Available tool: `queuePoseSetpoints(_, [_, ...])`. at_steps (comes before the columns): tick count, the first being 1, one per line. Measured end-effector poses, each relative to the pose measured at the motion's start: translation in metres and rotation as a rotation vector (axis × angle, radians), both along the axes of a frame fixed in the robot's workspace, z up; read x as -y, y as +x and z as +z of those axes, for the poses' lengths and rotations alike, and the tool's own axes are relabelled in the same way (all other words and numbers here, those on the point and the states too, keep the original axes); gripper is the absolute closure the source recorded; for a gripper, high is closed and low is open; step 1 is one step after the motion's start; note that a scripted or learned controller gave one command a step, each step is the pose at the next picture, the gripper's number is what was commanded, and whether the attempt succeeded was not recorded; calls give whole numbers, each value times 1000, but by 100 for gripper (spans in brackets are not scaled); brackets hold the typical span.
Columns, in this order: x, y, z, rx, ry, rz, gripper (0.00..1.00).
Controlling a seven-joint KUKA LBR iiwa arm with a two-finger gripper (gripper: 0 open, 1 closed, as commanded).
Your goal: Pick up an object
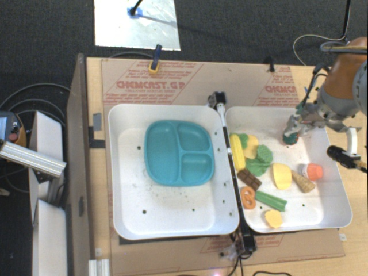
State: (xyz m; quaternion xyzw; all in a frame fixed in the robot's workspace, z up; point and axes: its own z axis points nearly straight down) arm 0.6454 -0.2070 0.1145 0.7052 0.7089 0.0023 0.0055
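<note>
My gripper (292, 132) sits at the upper right of the frame, low over the upper part of the right bin (330, 209); a dark teal object (290, 137) lies at its tip, and whether that object is clamped or merely beneath it cannot be told; the gripper's opening cannot be determined from this angle.

Contents of the right bin, below and left of my gripper: a yellow corn-like piece (236, 150) along the left wall; a green leafy piece (260, 160) just beside it; a brown block (249, 179); an orange slice (248, 197); a green stick (270, 200); a yellow block (282, 176); a tan cone (303, 181) touching an orange-red piece (314, 171); a small yellow piece (273, 218) near the lower wall.

The left bin (129, 211) carries a teal divided plate (178, 153); both bins rest on the desk (172, 79).
</note>
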Motion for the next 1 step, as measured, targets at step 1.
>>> queuePoseSetpoints(1, [-78,-64,87,-8,7,4,100])
